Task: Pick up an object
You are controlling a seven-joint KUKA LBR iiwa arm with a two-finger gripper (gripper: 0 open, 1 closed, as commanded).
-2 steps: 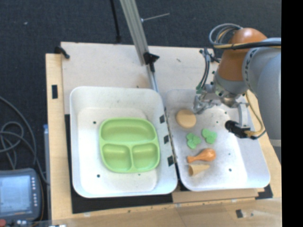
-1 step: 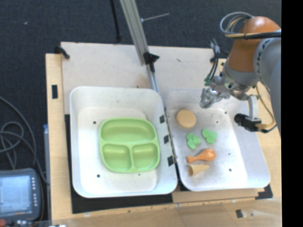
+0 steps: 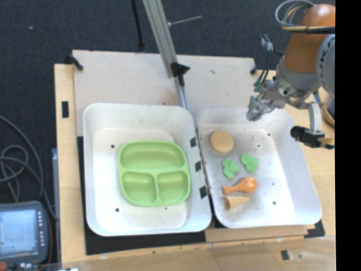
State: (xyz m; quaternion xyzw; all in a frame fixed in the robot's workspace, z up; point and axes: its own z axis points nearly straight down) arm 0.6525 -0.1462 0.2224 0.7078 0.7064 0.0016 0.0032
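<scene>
I am hovering my gripper (image 3: pixel 255 113) over the right bin's (image 3: pixel 293 168) far edge; finger state unclear, nothing grasped, every object still lying there.

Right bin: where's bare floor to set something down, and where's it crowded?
Right bin: bare floor along the far right side and the near right corner, right of the green pieces and orange drumstick. Crowded down the left-centre: tan bun, green pieces, drumstick, cone. The gripper hangs over the far edge.
</scene>
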